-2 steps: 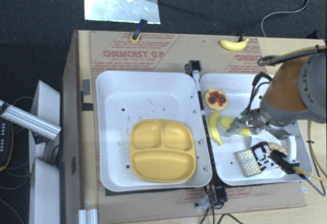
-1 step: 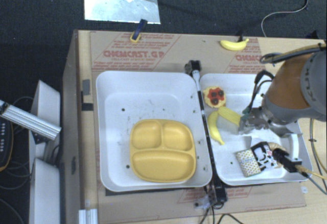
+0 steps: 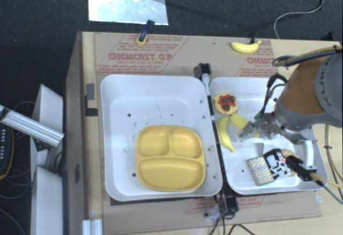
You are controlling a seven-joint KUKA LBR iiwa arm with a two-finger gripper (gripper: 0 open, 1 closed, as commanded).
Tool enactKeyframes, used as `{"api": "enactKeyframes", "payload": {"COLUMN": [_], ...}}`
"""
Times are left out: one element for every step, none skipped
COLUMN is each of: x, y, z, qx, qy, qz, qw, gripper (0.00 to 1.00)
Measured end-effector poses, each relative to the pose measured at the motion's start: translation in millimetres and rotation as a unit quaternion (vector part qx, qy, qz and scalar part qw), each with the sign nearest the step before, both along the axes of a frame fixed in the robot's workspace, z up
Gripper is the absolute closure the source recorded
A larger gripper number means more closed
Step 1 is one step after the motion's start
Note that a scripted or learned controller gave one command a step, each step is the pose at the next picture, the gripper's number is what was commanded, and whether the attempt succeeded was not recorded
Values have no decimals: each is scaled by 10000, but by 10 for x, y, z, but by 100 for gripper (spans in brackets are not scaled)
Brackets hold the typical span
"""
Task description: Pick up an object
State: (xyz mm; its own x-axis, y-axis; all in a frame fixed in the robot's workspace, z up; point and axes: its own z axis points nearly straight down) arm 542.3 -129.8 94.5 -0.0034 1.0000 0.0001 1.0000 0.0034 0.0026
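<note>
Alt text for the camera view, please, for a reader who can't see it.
A grey arm's gripper hangs low in the right bin, beside a yellow block and a banana. The left bin holds a yellow divided tray.

Red print on the brown board under the bins reads "CHEMCAST GP" — repeated at the right edge, cut off there — nothing else is legible.
</note>
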Motion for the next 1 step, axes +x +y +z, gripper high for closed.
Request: {"api": "enactKeyframes", "payload": {"x": [-476], "y": [-81], "z": [-103], "qx": [-1], "qy": [11], "qz": [-12], "qw": [10000], "gripper": [0]}}
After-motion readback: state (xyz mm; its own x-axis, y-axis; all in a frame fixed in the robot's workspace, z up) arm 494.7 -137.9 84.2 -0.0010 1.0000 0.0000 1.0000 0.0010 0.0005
